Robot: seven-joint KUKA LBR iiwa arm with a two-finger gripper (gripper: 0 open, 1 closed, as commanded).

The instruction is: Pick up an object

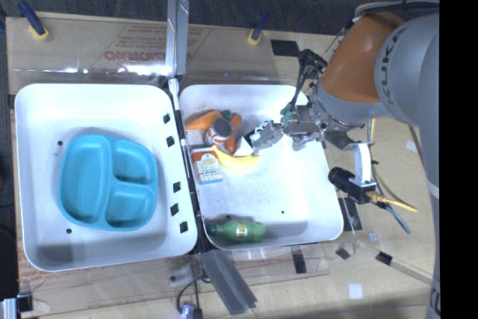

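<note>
1. The table (89, 41) carries two shallow white bins side by side: the left bin (30, 160) and the right bin (299, 205).
2. The left bin holds a blue divided tray (108, 179), lying flat near the bin's middle, three compartments visible.
3. The right bin holds a cluster of objects in its far-left part. An orange carrot-shaped piece (202, 119) lies at the far-left corner, and a second orange piece (236, 132) lies tilted just right of it.
4. Between these two sits a small round item with a red and white top (219, 135); its identity is not clear.
5. A yellow banana (237, 161) lies just near-side of that cluster, curved, touching or almost touching the orange piece.
6. A small red and white packet (208, 165) lies flat to the left of the banana, close to the bin's left wall.
7. A green bottle (237, 230) lies on its side along the near wall of the right bin, well apart from the cluster.
8. The arm (388, 63) reaches in from the right, orange band above the wrist.
9. The hand (263, 135) is low over the right bin, just right of the orange piece and just above the banana's far end.
10. Whether the hand is wide or narrow: cannot tell. No object is visibly between its parts.
</note>
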